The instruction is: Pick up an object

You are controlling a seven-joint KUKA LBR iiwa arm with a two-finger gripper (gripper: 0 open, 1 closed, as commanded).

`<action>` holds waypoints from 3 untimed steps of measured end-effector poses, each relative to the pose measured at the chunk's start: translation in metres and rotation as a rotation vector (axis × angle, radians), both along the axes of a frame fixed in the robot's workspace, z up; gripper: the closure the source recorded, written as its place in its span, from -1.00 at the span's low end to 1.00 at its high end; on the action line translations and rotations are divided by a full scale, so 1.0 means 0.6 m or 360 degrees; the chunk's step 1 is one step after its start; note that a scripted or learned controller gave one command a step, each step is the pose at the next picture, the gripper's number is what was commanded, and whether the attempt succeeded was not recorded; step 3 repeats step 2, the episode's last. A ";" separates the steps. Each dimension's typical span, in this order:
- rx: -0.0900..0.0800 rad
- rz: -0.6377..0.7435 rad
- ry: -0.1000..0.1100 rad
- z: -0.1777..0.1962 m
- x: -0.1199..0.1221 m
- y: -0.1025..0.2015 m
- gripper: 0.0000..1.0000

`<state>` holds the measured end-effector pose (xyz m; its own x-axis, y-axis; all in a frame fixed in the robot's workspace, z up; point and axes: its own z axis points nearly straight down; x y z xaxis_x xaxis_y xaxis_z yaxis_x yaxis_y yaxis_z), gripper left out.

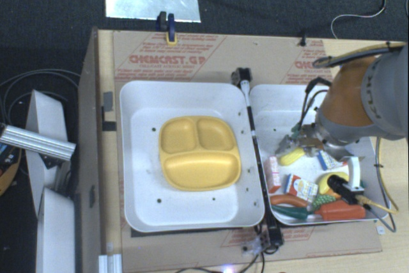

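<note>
The gripper hangs low in the right bin, a yellow banana just below-left; I cannot tell its grip.

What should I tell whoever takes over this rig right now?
Gripper: down in the right bin, just above a yellow banana-shaped toy; the view doesn't settle whether it is open or shut, and nothing is seen held.
Things: the right bin's pile sits along its near edge: the yellow toy, small printed packets, a green piece, an orange-red piece. The left bin holds a yellow divided plate.
Done: arm is over the pile.
Left: grasp one object, likely the yellow toy, and lift it.
</note>
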<state>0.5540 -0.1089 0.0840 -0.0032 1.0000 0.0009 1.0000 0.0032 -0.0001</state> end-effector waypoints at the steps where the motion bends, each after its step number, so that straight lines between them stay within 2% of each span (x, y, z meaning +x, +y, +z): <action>1: -0.0001 0.0000 -0.0004 0.018 0.001 -0.001 1.00; 2: 0.0000 0.0002 -0.0007 0.169 0.098 0.137 1.00; 3: 0.0000 0.0002 -0.0007 0.169 0.098 0.137 1.00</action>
